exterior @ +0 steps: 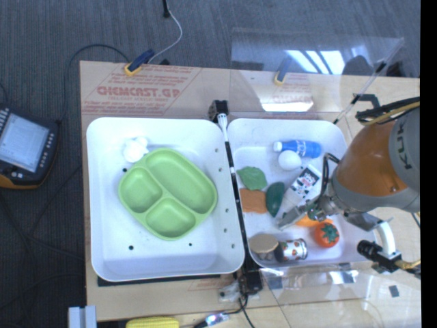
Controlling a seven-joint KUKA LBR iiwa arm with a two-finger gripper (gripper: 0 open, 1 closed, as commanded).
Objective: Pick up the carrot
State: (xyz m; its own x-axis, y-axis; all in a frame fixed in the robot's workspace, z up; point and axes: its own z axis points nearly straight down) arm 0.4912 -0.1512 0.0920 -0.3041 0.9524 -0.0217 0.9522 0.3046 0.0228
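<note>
Nearest the camera, a can (292,250) lies in the right bin (334,130) beside a tomato (326,234). Just above, the tool (300,214) sits low over the carrot (308,218), its grip impossible to read from here. Further back: a white ball (289,159), then a blue bottle (298,147).

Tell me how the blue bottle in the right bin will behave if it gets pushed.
The blue bottle lies on its side, so a sideways push would probably roll it rather than slide it. Its round, smooth-looking body may slip out of a pinch. The white ball sits close beside it and would likely get nudged too.
</note>
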